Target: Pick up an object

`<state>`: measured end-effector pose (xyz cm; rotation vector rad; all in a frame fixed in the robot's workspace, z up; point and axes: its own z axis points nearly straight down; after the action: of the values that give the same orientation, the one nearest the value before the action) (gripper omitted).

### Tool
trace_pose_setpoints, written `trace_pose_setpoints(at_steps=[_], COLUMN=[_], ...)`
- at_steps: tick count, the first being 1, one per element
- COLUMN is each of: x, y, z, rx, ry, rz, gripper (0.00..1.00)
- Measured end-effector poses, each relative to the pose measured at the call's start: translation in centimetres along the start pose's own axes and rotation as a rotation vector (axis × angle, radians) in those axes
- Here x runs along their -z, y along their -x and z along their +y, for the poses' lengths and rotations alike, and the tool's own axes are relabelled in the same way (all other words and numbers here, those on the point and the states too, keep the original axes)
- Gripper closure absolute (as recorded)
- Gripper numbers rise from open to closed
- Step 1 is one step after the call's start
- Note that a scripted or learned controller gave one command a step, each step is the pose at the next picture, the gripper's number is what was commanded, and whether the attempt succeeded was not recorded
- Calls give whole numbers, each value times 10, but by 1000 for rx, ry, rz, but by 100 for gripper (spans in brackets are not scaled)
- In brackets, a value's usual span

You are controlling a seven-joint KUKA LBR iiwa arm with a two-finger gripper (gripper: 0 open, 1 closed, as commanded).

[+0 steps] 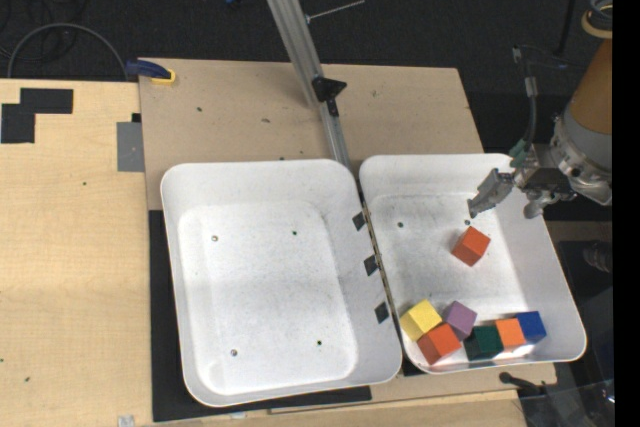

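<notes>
Six blocks sat in the right bin [560, 260]; I saw my pincer [512, 193] spread, gripping nothing, just above the lone orange block [471, 245] mid-bin.

Two shallow white plastic bins, the left bin [190, 205] and the right bin [420, 185], sit on a pale tan wooden bench [240, 105] that carries black patches and a grey square at its left side. In the right bin lie an orange-red cube [471, 246] by itself and a cluster of a yellow cube [422, 318], a purple cube [460, 317], a red-orange cube [438, 343], a dark green cube [484, 342], an orange cube [511, 331] and a blue cube [531, 325]. The grey metal gripper [515, 193] hangs from a grey arm with an orange band [598, 100], and a silver aluminium rail [290, 15] stands against the black background
</notes>
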<state>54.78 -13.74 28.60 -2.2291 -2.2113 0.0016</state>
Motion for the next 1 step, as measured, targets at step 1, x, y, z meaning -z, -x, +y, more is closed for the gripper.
trace_pose_setpoints(at_steps=[1], x=[0], y=[0], z=[0], rx=[-2], ry=[0], rz=[0], gripper=[0])
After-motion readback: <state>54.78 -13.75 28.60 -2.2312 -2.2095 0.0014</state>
